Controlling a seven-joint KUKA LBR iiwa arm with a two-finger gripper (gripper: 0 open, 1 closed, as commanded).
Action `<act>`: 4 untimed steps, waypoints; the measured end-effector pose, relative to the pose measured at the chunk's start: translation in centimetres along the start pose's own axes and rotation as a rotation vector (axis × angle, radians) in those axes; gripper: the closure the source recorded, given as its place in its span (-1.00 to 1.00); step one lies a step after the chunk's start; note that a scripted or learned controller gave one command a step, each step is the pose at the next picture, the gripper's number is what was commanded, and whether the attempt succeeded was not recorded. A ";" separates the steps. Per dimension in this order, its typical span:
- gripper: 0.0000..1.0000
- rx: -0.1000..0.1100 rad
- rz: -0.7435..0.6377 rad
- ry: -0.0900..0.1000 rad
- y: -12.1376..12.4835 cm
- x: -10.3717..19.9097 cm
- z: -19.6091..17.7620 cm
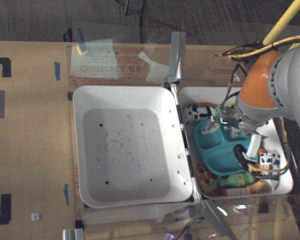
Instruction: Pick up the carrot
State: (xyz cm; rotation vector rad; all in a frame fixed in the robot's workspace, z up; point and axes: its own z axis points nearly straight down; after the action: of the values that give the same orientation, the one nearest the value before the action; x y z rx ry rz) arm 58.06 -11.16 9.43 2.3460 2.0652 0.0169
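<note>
Probably the carrot (233,180), orange-red with a green end: lying left-to-right along the near wall of the right bin (288,180) (1 of 2), just below the teal tray (220,154). Down-view and slightly right of the gripper (210,127); cannot tell whether open or closed.

We find the left bin (125,149) open across its floor. In the right bin (288,183) a teal tray (217,156) fills the middle; small items (237,180) crowd the lower edge.
</note>
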 end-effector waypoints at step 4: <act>-1.00 -0.025 -0.037 0.012 -7.7 -5.7 -0.6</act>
State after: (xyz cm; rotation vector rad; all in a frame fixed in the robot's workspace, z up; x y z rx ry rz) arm 49.70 -15.87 9.92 2.2991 2.1004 0.0563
